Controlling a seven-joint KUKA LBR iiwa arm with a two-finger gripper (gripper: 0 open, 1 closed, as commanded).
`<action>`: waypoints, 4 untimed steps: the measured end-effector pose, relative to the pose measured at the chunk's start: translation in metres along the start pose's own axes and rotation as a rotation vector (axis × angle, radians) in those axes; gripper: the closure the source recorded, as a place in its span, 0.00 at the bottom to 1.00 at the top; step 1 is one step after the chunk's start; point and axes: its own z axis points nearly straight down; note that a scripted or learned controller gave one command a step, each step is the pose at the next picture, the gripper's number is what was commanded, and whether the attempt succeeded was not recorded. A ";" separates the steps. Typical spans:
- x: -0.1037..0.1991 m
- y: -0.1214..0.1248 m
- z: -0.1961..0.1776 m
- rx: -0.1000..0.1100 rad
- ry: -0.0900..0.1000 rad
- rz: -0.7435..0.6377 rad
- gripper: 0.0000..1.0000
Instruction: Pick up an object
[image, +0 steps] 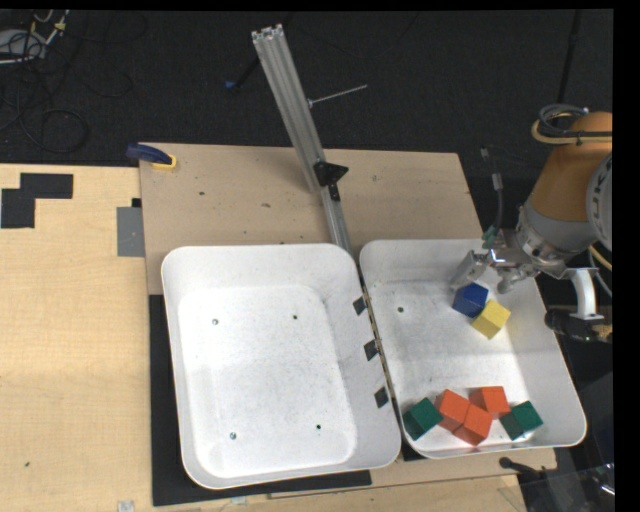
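Blocks sit in my right bin (560, 380): a blue block (470, 299) touching a yellow block (491, 320) near the far wall, and a cluster of orange blocks (470, 410) flanked by two green blocks (422, 416) at the near edge. My gripper (495, 268) hangs just above the blue one, its fingers spread, gripping nothing; I judge it is lined up to grab there. The left bin (262, 365) lies alongside on a wooden bench (70, 330), with a slanted metal rail (295, 120) rising against the dark floor behind.
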 end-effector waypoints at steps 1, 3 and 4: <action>0.001 0.001 0.050 -0.006 -0.001 0.000 0.00; -0.006 -0.001 -0.021 -0.011 -0.003 0.001 1.00; 0.000 -0.006 -0.068 -0.010 -0.002 -0.002 1.00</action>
